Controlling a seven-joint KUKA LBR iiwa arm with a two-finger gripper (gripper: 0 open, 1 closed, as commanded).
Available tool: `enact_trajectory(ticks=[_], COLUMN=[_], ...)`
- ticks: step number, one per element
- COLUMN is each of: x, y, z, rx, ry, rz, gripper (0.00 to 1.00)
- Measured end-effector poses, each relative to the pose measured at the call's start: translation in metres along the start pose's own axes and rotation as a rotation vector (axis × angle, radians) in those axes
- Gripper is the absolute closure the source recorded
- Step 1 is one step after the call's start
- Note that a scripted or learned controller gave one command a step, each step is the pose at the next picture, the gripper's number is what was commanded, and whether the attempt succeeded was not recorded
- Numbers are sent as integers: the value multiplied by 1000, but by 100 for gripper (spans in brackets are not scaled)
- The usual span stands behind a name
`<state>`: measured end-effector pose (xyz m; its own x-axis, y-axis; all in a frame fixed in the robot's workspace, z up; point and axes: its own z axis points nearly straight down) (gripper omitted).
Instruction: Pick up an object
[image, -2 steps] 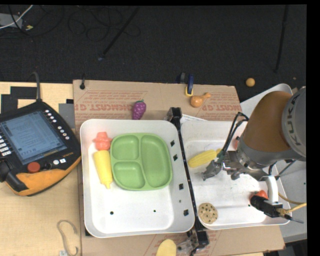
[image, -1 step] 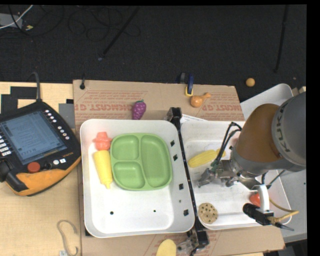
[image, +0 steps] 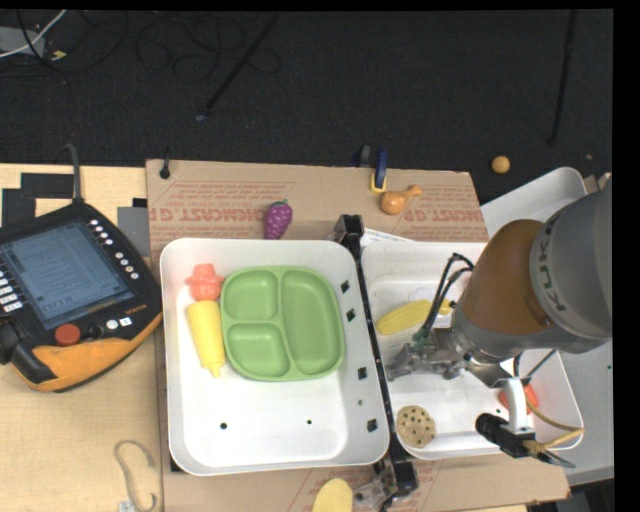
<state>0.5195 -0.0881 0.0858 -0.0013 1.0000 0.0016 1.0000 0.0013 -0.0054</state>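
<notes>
I see the arm (image: 540, 290) leaning in from the right over the right bin (image: 395, 262), its grey and orange bulk covering most of that bin's far side. The hand (image: 415, 357) sits low near the bin's middle, just below a yellow corn cob (image: 403, 318); I cannot tell whether it is open or closed, and I see nothing between its tips. A round, speckled cookie (image: 415, 425) lies near the bin's front edge, apart from the hand. The black divider (image: 365, 340) between the bins runs close to the hand's left, so room there is tight.

The left bin (image: 260, 435) has open white floor along its front half. At its back, a smooth green three-part plate (image: 280, 322) lies flat, with a yellow bottle (image: 207, 337) and an orange toy (image: 204, 282) just beside its left rim. On the cardboard (image: 220, 200) behind sit purple grapes (image: 277, 218) and an orange gourd (image: 398, 199).
</notes>
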Motion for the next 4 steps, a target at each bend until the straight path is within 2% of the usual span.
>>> enact_trajectory(ticks=[1, 3, 4], x=[-3, -11, -13], y=[0, 14, 14], z=[-12, -125, -143], rx=[-2, -8, -5], ry=[0, -2, -1], rz=[10, 3, 3], gripper=[100, 100, 100])
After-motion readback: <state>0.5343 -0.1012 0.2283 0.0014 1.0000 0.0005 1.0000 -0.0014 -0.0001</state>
